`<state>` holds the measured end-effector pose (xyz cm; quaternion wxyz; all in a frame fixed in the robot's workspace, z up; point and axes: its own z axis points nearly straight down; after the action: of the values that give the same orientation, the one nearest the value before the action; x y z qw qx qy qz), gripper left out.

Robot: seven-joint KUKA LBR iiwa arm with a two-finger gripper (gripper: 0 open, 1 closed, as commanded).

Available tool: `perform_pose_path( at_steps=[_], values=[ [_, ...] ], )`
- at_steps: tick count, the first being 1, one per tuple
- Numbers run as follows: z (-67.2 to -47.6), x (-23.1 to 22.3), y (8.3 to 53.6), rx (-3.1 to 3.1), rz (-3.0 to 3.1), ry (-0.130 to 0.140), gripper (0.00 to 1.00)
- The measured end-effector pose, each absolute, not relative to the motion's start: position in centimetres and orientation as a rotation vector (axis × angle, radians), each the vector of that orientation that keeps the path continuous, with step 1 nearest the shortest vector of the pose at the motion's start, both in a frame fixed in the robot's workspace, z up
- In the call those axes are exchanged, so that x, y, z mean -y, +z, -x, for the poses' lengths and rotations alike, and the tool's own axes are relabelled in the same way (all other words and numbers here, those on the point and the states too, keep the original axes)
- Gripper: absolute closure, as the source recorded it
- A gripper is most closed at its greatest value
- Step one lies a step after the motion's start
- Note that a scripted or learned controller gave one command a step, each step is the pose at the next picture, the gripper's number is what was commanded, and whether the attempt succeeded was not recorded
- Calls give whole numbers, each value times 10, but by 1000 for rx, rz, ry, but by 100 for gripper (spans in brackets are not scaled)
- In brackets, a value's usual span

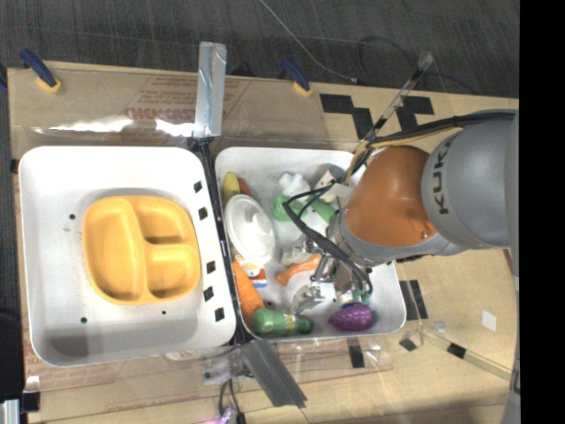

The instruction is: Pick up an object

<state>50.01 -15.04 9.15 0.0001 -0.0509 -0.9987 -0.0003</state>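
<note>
While the arm [441,193] reached in from the right and bent down over the right bin [265,159], nothing had yet been lifted, as far as could be seen; every object lay on the bin floor, so the pick itself appeared to remain ahead. The pincer [331,283] hung low over the front part of that bin, among the clutter; whether its fingers were spread or pressed together I could not tell, since dark cables and the wrist hid them, and no object showed between them.

Candidates lay close around it; a purple grape-like toy [351,316] sat just beside it toward the front right corner; a green toy vegetable [282,323] lay along the front wall; an orange carrot [246,291] ran along the left wall; a small orange piece [298,272] lay just to the pincer's left; a white bowl-like item [248,223] rested farther back, near a yellow piece [230,185] and a green item [284,208].

The left bin [44,263] held a yellow divided tray [141,246], well apart from the arm.

The orange band [388,206] sat above the wrist, with the grey link sweeping off to the right; the wrist pointed steeply downward, a pose that suggested a descent or a grasp attempt was in hand rather than a lift.
</note>
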Motion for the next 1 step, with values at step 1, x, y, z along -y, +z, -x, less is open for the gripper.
perform_pose_path(
  at_steps=[1],
  values=[
    [-500, 150, 91, 3137, 160, -1, 0]
  ],
)
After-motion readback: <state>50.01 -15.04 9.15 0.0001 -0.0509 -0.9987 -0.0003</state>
